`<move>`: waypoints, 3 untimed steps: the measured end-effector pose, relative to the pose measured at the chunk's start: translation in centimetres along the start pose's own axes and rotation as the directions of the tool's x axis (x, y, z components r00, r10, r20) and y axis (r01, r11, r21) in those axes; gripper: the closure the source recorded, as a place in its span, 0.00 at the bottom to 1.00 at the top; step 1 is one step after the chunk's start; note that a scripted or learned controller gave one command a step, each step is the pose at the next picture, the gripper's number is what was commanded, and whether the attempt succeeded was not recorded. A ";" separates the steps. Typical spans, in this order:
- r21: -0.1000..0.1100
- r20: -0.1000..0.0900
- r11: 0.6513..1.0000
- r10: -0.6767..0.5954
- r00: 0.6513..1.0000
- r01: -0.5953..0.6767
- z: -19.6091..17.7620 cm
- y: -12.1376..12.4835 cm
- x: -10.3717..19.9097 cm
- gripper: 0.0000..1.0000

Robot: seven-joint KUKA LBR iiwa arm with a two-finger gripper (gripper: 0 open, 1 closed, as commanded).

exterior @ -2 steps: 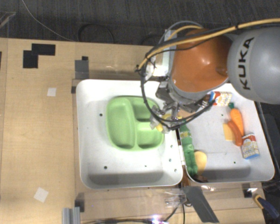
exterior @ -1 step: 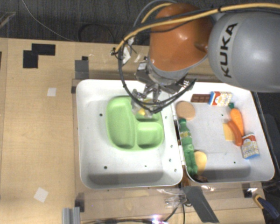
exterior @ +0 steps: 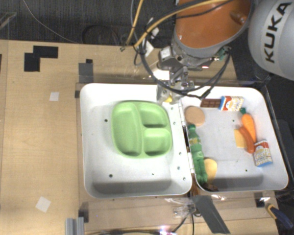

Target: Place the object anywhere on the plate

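Observation:
A light green plate (exterior: 139, 129) with three compartments lies in the left bin (exterior: 95, 146), and nothing lies on it. My gripper (exterior: 168, 95) hangs over the far end of the ridge between the two bins, just beyond the plate's far right corner. A small yellow bit (exterior: 167, 101) shows at its tip; I cannot tell what it is or whether it is held. The orange wrist band and cables hide the upper part of the gripper.
The right bin (exterior: 279, 175) holds a brown round piece (exterior: 195, 115), a chocolate bar (exterior: 210, 103), a small carton (exterior: 232, 103), a carrot (exterior: 248, 125), a can (exterior: 262, 153), a green bottle (exterior: 194, 148) and a yellow piece (exterior: 211, 167).

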State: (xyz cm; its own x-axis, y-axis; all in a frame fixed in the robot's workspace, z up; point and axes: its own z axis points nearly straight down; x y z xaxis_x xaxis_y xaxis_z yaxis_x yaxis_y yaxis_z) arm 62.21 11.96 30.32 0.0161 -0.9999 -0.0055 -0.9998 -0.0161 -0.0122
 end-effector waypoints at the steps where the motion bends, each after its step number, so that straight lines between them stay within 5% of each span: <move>1: -0.007 0.002 0.927 -0.376 0.927 0.376 1.3 3.3 1.8 1.00; 2: -0.008 0.003 0.841 -0.540 0.841 0.540 7.1 5.1 5.6 1.00; 3: -0.005 0.006 0.684 -0.730 0.684 0.730 7.0 0.3 2.2 1.00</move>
State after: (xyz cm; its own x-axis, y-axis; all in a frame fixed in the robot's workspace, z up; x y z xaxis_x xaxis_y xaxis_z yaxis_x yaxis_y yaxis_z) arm 61.98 9.79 23.30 0.7408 -0.6717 -0.0008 -0.6717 -0.7408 -0.0071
